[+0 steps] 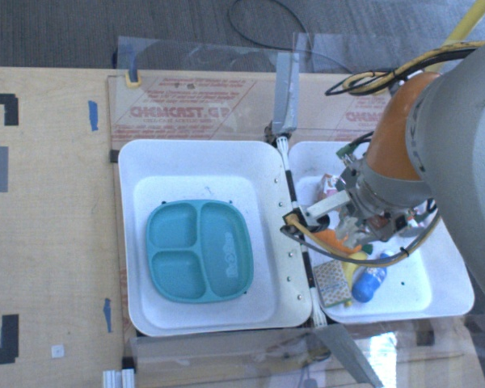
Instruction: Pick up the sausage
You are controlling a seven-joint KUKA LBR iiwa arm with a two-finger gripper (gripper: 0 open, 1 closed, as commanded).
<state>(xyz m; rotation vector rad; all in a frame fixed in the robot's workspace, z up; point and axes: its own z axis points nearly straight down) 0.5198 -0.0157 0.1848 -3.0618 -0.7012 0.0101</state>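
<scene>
Camera view, read from the left: pale wooden bench top [48, 217] with black and blue tape marks, then the left shallow white plastic bin [133, 162], which carries a teal three-compartment plastic plate [200, 250] lying flat near its middle; nothing there concerns me. Across the shared rims lies the right shallow white plastic bin [412, 291], where I am working. At its near-left corner sits a small speckled square pad [331, 282], touching or just beside a blue bottle-shaped toy [369, 283]. Above them, partly under my own hardware, is an orange elongated piece [337, 239], lying roughly flat and slanted. That is my best guess for the sausage, though too little of it shows to be sure. A small pink-and-white item [330, 186] lies toward the far-left corner. My gripper [352, 229] is low in the bin, over or against the orange elongated piece. Cables and brackets clutter it, and I cannot tell whether it is spread or closed, or whether it has anything. Behind it rises my grey arm with its orange band [392, 140], coming in from the right. Judgement: this is the grasp step, not yet proven. To do it well I should straddle the piece across its short axis near mid-length and settle fully before closing. I should stay clear of the bin's left wall and of the blue toy, then rise straight and slowly. A round, slanted piece could roll or squirt out if caught near its end.
</scene>
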